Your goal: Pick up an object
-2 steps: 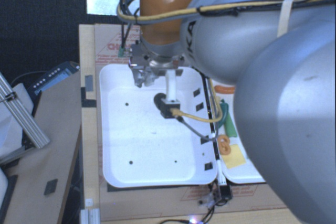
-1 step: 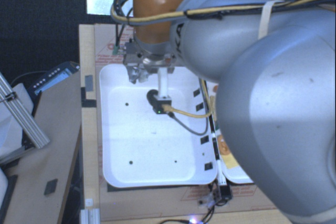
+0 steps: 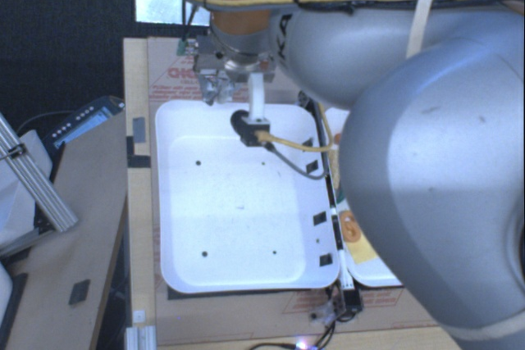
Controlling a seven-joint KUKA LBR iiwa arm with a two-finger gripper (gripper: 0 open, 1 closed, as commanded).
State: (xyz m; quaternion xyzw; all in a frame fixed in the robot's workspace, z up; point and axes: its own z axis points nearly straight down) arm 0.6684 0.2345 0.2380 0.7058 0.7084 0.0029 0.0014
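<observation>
Now claw (image 3: pixel 215 91) hangs over the left bin's (image 3: pixel 168 201) far rim; can't tell if open/shut. Orange obj (image 3: pixel 351 229), maybe a toy, lies in the right bin (image 3: pixel 373 275).

Illumination: bright, diffuse, from overhead. The left bin (image 3: pixel 238 213) renders near-white with mild glare and soft shadows at its rim. The arm (image 3: pixel 443 176), close to the lens, is out of focus and carries a broad highlight. Background is dark; overall sharpness is low.
</observation>
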